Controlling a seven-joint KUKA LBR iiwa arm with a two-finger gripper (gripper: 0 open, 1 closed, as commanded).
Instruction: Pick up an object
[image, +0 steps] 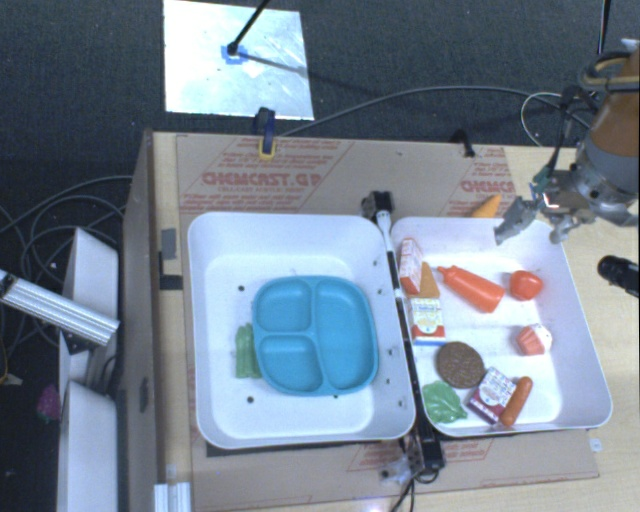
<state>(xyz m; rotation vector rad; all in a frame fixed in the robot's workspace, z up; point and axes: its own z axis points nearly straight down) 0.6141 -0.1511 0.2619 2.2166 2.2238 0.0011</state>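
Observation:
My gripper (533, 224) hangs over the far right corner of the right bin (585, 352), fingers spread open with nothing between them. Below it in that bin lie an orange bottle (470, 287) and a red tomato (525, 285). Nearer the divider are a small carton (409, 264), an orange wedge (429, 281) and a little box (427, 321). Towards the front sit a brown round patty (459, 364), a green leaf (443, 402), a maroon packet (494, 393), a sausage (517, 400) and a red-and-white piece (532, 339).
The left bin (220, 300) holds a blue divided plate (315, 333) with a green piece (245, 352) beside it. An orange item (486, 207) lies just beyond the right bin's far rim. Cables run across the floor behind the bench.

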